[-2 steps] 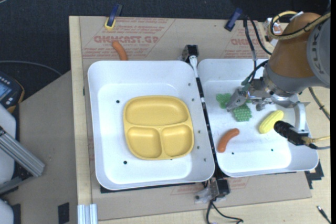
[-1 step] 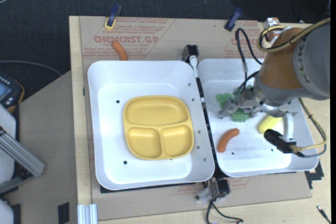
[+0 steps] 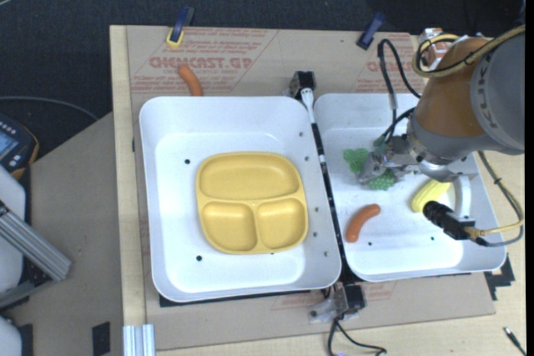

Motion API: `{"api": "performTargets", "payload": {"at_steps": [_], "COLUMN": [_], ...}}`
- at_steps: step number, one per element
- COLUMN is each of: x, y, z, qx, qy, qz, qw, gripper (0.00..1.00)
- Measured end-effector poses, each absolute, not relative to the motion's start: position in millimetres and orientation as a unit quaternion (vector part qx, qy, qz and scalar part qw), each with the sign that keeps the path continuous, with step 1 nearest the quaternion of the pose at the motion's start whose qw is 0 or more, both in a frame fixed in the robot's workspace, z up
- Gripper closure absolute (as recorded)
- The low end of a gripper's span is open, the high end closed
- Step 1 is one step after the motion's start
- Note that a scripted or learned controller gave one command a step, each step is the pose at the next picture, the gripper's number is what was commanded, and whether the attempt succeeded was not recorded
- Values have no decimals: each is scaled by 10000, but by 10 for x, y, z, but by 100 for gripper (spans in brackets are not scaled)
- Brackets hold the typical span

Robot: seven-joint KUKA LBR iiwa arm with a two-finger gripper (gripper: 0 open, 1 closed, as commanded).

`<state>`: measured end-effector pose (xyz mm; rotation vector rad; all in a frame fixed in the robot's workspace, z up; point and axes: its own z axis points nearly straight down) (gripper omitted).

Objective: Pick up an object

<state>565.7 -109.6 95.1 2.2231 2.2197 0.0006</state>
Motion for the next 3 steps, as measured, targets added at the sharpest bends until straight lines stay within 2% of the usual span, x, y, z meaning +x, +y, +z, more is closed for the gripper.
{"api": "performTargets", "payload": {"at_steps": [1, 3], "x": [5630, 5725], "y": [-1165, -1220], "z": [1404, 2276], "qx": [7078, 7067], "qy": [7064, 7075], "qz": [9, 16], "qw": [22, 32], "gripper": [100, 100]}}
